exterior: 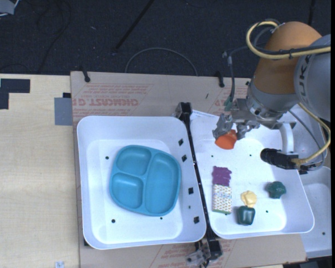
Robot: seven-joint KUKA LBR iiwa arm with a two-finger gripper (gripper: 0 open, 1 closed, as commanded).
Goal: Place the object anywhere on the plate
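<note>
A blue plate (145,179) with three compartments lies in the left white bin (95,149). My gripper (231,132) hangs over the far left part of the right bin (290,216). A small orange object (226,142) sits between its fingertips, and the gripper is shut on it. The object is to the right of the divider between the bins, well apart from the plate.
Other things lie in the right bin: a purple piece (221,175), a patterned packet (221,198), a yellow piece (248,197), a dark green block (245,215) and a teal piece (277,190). A black cylinder (279,157) on the arm juts over the bin's right side.
</note>
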